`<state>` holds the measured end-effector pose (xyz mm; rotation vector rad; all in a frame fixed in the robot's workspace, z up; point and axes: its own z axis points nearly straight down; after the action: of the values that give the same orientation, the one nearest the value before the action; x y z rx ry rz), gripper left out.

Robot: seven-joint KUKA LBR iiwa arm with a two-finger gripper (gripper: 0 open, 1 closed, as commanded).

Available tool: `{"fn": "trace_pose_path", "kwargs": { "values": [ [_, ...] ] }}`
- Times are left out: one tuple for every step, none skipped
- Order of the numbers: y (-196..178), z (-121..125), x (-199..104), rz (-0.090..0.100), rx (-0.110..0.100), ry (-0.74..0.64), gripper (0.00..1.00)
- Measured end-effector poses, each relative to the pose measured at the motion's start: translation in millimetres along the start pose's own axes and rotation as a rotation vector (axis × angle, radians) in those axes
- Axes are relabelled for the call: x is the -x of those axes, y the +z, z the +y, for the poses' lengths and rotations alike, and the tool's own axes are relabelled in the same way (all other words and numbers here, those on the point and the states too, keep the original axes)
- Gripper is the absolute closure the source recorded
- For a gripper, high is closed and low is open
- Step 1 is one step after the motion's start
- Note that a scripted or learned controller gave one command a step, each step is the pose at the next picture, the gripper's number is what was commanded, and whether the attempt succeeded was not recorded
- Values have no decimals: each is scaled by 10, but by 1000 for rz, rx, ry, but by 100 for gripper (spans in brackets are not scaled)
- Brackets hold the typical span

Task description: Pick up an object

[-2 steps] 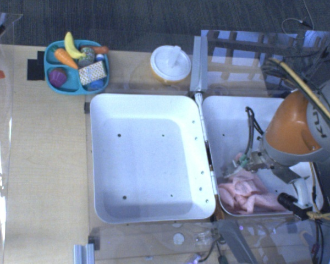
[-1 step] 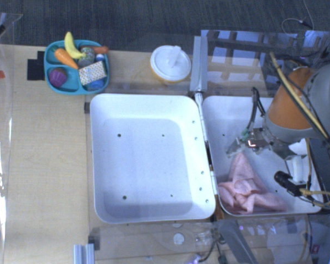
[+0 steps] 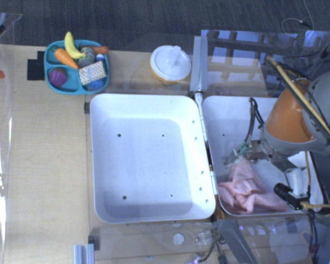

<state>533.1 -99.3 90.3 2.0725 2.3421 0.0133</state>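
Note:
A crumpled pink object, soft like cloth, lies in the near part of the right white bin. The grey arm with its orange band reaches in from the right and bends down over this bin. My gripper points down at the upper edge of the pink object, touching or just above it. The wrist hides the gripper's tips.
The left white bin sits beside the right one, with a metal rail at the back between them. Behind the bins stand a blue tray of toy food and a round white lidded container. A black square lies at the far left.

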Motion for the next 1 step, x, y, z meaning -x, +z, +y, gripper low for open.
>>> {"fn": "trace_pose_path", "kwargs": {
  "values": [
    [-120,24,6,-4,6,-2,100]
  ]
}}
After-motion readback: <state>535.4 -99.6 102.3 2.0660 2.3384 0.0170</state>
